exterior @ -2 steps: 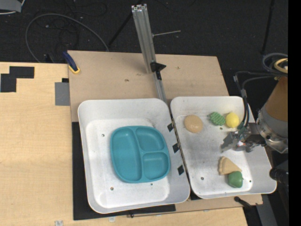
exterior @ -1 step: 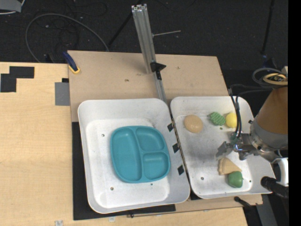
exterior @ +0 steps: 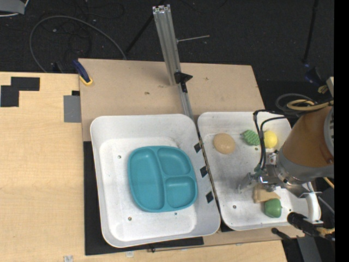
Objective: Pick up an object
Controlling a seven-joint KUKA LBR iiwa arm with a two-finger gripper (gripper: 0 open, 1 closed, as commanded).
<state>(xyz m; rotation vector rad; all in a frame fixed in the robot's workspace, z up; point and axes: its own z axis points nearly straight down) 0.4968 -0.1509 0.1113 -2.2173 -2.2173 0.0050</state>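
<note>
Tool [exterior: 260,183] low in right bin [exterior: 232,212], grip state hidden, cannot tell. Tan block [exterior: 262,195] just beside tool, green piece [exterior: 272,207] touching block. Risk: fingers straddle both, block skids away, grasp closes on nothing.

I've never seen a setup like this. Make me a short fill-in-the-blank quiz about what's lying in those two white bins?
1. The divided tray in the left bin is ____ in colour.
2. That tray has ____ compartments.
3. The round beige item lies in the ____ bin.
4. Beside the green ridged piece sits a ____ object.

Missing words: teal; three; right; yellow
</note>
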